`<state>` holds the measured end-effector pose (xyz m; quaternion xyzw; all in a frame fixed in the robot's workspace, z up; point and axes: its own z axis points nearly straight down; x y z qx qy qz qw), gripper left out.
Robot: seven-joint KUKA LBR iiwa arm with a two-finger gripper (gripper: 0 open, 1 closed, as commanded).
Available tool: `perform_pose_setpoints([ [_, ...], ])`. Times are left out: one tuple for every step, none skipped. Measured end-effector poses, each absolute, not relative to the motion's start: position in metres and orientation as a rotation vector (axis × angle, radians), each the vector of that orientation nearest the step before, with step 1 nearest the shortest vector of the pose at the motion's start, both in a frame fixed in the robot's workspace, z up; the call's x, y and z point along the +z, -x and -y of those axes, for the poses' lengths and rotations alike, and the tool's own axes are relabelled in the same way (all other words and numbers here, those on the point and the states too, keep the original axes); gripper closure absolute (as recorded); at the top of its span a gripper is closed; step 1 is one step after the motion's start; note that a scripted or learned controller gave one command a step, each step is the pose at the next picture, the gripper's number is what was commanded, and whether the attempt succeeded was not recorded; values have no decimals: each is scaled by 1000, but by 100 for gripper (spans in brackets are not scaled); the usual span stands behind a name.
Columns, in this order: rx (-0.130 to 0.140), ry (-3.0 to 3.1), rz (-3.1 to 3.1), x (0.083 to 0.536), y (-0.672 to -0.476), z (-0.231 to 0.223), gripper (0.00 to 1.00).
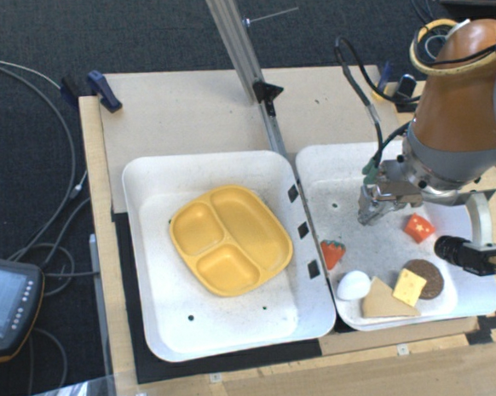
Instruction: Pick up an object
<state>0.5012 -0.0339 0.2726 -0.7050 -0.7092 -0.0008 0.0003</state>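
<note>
My gripper (pixel 373 207) hangs over the upper middle of the right bin (pixel 341 162), below the grey and orange arm. No object shows at its tip. An orange-red piece (pixel 419 227) lies just to its right on the bin floor. A red strawberry-like item (pixel 333 252) rests near the bin's left wall. Along the front edge lie a white egg-shaped ball (pixel 353 285), a tan wedge (pixel 379 304), a yellow cube (pixel 409 288) and a brown round disc (pixel 428 274); the cube sits partly on the disc.
The left bin (pixel 149 243) holds a yellow divided plate (pixel 229 239). A metal pole (pixel 245 56) slants down to the divider between the bins. A black attachment (pixel 466 254) on the arm overhangs the right bin's right side. Cables run behind the bench.
</note>
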Motion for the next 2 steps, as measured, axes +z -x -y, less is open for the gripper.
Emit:
perform_pose_setpoints([
  [-4, 2213, 2229, 269, -522, -22, 100],
  [-2, 2216, 2227, 253, -548, -60, 100],
])
